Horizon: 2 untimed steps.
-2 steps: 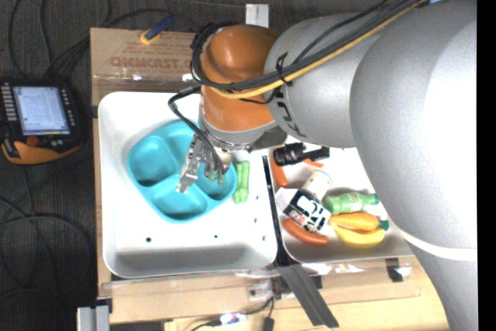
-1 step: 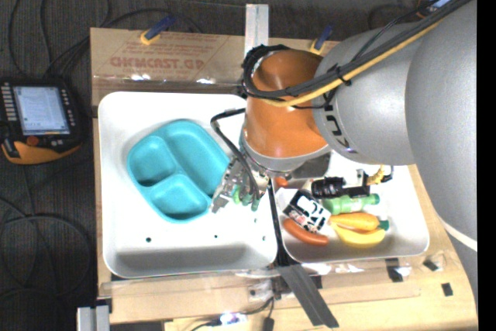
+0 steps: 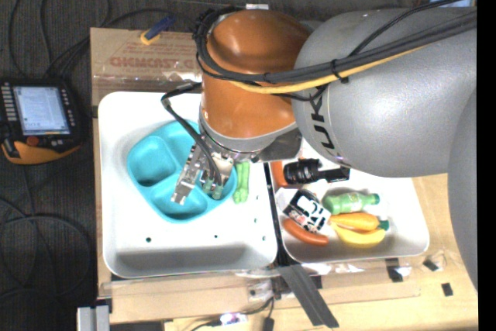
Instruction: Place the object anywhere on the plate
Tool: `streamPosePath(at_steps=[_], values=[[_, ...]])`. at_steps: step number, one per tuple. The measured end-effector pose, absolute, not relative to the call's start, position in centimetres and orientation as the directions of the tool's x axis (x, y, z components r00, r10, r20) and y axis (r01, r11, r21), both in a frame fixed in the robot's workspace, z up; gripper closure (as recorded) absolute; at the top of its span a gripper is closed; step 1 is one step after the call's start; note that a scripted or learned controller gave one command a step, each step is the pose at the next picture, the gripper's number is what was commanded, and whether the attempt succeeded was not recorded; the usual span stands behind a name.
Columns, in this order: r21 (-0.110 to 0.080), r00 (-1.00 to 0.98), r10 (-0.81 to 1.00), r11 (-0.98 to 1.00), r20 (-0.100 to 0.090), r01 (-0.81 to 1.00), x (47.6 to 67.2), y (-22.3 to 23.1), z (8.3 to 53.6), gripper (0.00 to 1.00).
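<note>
Now the gripper hangs over the right half of the blue plate; its opening and any hold cannot be told. A green object lies just right of the plate.

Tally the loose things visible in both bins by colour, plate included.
Blue: 1, the plate
Green: 2, the stick and the bottle
Yellow: 1, the fruit
Orange-red: 1, the carrot-like piece
Black-and-white: 1, the packet
Total: 6; the arm hides part of the right bin.
</note>
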<state>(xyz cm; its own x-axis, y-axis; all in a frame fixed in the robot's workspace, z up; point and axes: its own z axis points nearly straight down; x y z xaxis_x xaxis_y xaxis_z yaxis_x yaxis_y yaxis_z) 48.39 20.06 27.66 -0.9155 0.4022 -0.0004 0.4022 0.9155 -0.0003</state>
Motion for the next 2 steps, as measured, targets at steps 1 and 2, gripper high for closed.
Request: streamPosePath(at_steps=[1,2], values=[[-0.004,-0.911,0.413,0.911,0.002,0.413,48.3,18.3,15.7,1.0],[-0.003,-0.812,0.584,0.812,0.002,0.584,48.2,22.6,17.9,1.0]])
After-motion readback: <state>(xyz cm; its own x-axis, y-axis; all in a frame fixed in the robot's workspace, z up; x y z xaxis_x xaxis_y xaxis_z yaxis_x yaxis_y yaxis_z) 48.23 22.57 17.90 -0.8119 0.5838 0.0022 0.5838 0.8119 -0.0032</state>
